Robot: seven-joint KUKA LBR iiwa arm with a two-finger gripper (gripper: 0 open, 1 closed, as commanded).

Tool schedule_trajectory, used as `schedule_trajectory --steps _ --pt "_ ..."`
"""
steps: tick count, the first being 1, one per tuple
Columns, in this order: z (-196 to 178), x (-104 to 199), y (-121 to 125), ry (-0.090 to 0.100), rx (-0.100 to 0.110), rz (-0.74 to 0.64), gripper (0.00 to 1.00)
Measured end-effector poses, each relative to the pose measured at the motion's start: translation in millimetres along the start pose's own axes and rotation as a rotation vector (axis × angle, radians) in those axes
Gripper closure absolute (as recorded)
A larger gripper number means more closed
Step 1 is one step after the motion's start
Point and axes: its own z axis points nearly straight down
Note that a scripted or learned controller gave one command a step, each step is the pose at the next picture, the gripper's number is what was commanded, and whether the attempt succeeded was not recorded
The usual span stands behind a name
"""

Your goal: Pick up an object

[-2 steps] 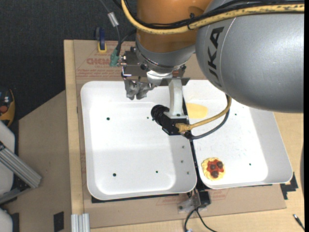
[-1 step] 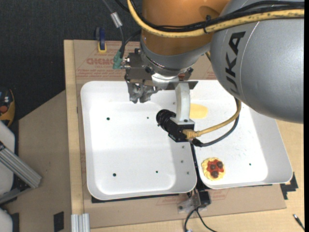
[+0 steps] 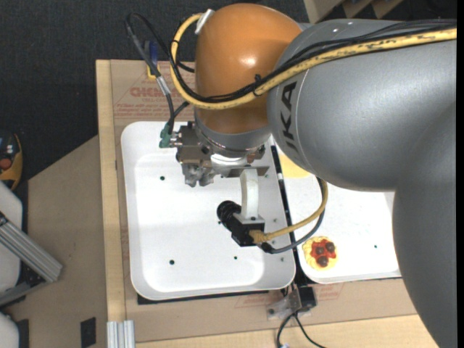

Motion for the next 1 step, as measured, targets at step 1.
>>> schedule_trajectory --steps 1 --pt "-48.9 -75.3 -30.3 0.005 -0.012 0.006 1.0"
